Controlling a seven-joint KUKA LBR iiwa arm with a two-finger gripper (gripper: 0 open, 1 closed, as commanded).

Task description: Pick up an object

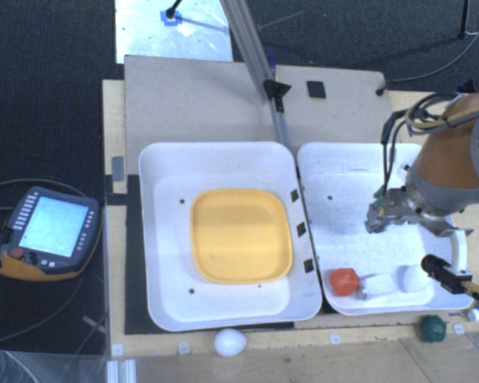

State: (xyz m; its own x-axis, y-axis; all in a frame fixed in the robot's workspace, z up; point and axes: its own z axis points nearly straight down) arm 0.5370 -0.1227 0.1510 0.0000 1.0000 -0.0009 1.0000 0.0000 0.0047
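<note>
1. We see the left bin [164, 214] holding a yellow plate [241, 234].
2. The right bin [335, 182] holds a red ball [343, 281], a white tube [375, 286] and a white egg [413, 278].
3. The gripper [381, 216] hangs above the bin's bare middle, well apart from them.

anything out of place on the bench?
Two things lie outside the bins: a white egg-shaped object on the bench below the left bin, and a dark green ball below the right bin. The rest looks orderly.
</note>
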